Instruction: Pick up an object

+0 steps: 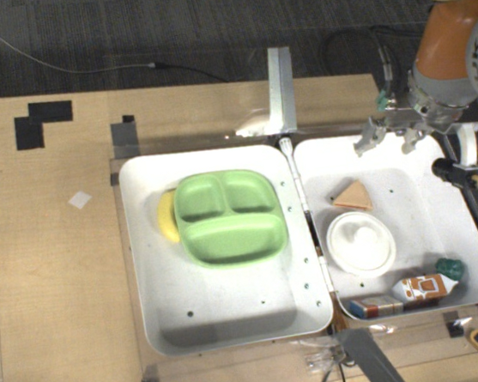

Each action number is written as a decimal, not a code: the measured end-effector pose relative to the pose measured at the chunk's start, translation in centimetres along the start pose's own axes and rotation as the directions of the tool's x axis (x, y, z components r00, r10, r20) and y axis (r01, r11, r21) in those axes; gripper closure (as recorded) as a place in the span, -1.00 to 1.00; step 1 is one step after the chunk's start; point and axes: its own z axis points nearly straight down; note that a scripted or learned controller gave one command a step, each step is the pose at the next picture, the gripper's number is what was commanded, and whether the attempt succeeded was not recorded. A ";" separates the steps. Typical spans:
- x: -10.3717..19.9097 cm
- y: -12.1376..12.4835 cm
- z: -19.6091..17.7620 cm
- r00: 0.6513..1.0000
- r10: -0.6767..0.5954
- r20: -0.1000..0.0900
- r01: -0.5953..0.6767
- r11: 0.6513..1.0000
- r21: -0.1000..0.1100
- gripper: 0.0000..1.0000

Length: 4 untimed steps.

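Two white bins on a wooden bench, six loose things between them.

The left bin carries one green divided plate near its far edge and one yellow piece tucked against the plate's left rim (mostly hidden). The right bin carries one tan wedge toward its middle, one white bowl just in front of it, one small carton lying along the near edge, and one dark green lump touching the carton in the near right corner. The gripper hangs over that bin's far right corner with its fingers spread apart and nothing between them. The bench is pale wood with black tape marks at its far left; dark carpet and cables lie beyond it.
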 end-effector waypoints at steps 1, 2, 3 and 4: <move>1.7 -4.8 9.0 0.975 -0.223 -0.003 0.223 0.975 0.005 -1.00; 1.9 -4.1 7.7 0.946 -0.323 -0.002 0.323 0.946 0.002 -1.00; 3.4 -0.2 10.2 0.974 -0.226 -0.003 0.226 0.974 0.003 -1.00; 3.5 0.0 8.9 0.973 -0.230 -0.001 0.230 0.973 -0.004 1.00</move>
